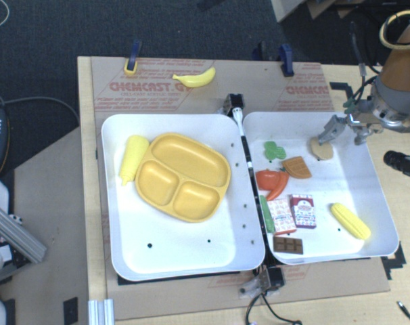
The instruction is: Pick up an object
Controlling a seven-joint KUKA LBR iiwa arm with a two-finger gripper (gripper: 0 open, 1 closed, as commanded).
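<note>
The pincer (346,128) hangs over the far part of the right bin (375,175) with its two fingers spread apart, nothing between them; a pale round cookie (321,149) lies just beside the left fingertip.

Nearest in that bin, a chocolate bar (288,245) sits at the near edge, with two small red-and-white cartons (291,213) just beyond and a corn cob (350,221) towards the right edge. Farther on lie a red pepper (271,181), a brown cracker (297,167) and a green leafy piece (274,151).

The left bin (124,242) holds a yellow divided plate (183,176) with a second corn cob (132,158) against its left side. A banana (195,78) rests on the desk (97,87) beyond the far edge.
</note>
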